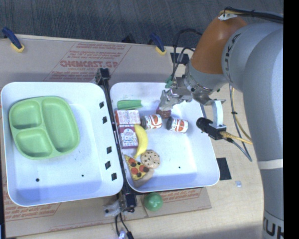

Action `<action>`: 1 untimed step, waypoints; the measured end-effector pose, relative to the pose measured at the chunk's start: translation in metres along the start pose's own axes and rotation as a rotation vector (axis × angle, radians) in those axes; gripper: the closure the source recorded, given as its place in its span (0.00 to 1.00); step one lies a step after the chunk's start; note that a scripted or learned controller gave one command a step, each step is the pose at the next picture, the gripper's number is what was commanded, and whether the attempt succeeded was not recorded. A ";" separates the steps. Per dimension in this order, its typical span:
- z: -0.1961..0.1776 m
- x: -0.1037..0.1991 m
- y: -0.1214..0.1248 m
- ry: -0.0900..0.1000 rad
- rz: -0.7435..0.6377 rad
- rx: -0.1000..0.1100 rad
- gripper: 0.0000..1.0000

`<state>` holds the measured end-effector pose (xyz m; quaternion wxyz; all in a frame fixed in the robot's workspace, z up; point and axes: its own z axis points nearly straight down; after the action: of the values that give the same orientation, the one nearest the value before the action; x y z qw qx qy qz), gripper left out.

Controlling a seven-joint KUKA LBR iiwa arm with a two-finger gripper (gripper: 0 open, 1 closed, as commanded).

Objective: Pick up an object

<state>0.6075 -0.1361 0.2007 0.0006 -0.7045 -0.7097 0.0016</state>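
Hung over the right bin [204, 171], the gripper [165, 105] nearly touching a small can [152, 122] at its seven o'clock, a second can [178, 126] at five; cans' long axes ran three-to-nine. Finger spread: impossible to tell.

Even, fairly bright light falls from above, with no hard glare. The two white bins [154, 178] read clean but slightly washed, their inner walls shaded bluish. Soft shadows lie under the arm [259, 83] on the right bin's far right side. Detail is mildly soft and grainy; small print on the cardboard [84, 61] blurs.
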 end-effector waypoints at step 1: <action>-0.003 0.050 -0.040 0.001 0.000 0.001 1.00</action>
<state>0.5670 -0.0869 0.2042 0.0012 -0.7045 -0.7098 0.0014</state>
